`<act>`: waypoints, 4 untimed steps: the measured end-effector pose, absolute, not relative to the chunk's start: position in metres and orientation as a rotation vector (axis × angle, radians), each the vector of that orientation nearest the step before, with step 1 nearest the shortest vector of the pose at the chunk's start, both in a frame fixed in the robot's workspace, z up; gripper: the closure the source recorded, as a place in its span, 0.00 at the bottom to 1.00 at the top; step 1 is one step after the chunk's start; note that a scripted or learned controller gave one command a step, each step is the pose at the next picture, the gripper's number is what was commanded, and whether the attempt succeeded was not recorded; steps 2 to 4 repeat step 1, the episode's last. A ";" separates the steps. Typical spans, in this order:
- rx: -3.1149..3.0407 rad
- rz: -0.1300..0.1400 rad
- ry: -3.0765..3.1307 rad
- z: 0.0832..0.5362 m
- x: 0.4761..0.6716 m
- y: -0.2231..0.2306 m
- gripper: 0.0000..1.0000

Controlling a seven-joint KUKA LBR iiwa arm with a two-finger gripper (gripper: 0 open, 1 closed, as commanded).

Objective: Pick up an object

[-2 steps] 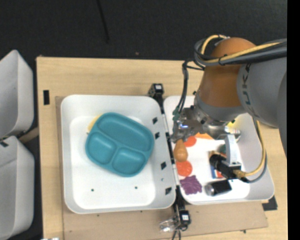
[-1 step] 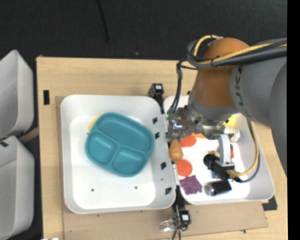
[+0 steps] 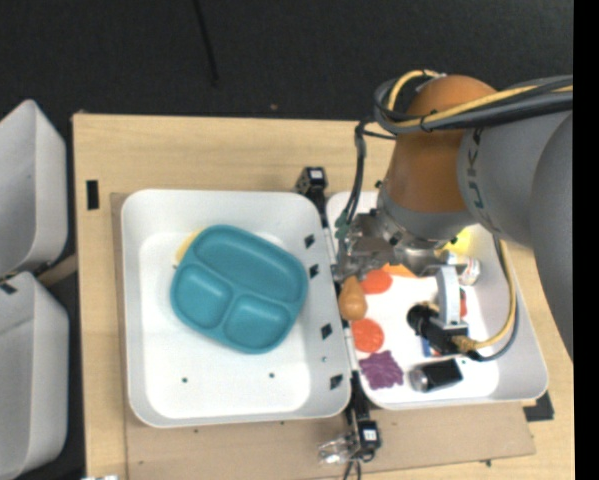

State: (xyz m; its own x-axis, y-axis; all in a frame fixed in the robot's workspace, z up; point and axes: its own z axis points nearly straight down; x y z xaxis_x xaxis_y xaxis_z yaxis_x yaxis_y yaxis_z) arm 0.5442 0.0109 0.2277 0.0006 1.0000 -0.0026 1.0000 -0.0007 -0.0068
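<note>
My gripper (image 3: pixel 353 264) is low over the left side of the right bin (image 3: pixel 519 368), close to the wall between the two bins. Directly below it in the view lies a tan, potato-like object (image 3: pixel 352 299), touching or nearly touching the gripper's tip. An orange piece (image 3: pixel 378 281) lies beside it. Nearer the front are a red-orange round object (image 3: pixel 367 336), a purple object (image 3: pixel 381 369) and a black cylinder with a grey end (image 3: pixel 436 376). The arm's bulk hides the back of this bin.
The left bin (image 3: pixel 149 368) holds a teal divided plate (image 3: pixel 240 288) with a yellow thing (image 3: pixel 184 245) peeking out under its far left edge. A yellow object (image 3: pixel 470 238) and a small red-and-white one (image 3: pixel 468 270) show at the right bin's right side.
</note>
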 end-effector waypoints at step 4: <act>-2.221 0.010 -2.217 0.228 0.544 0.008 1.00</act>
